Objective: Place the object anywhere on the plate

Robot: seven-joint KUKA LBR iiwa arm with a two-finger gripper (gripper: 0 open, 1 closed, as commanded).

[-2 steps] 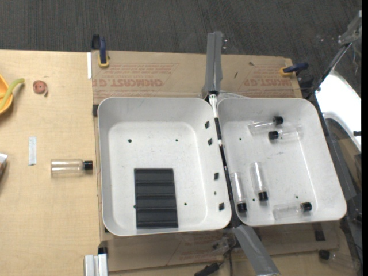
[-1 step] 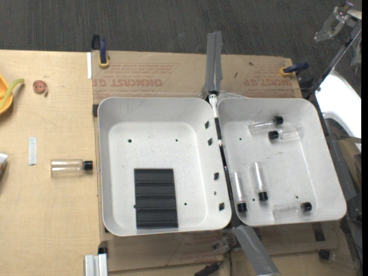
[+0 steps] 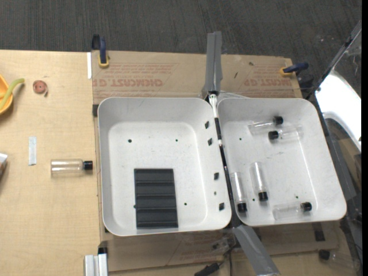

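Five clear vials (image 3: 260, 180) (black caps) are lying in the right bin (image 3: 322, 154); black ridged plate (image 3: 155, 198) is sitting in the left bin (image 3: 109, 154).

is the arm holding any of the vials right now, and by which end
Nothing is seen held. All five vials lie loose in the right bin, and the dark plate in the left bin is bare.

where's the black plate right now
In the camera view the black ribbed plate lies flat in the left bin, toward its near edge, apart from the clear vials in the right bin.
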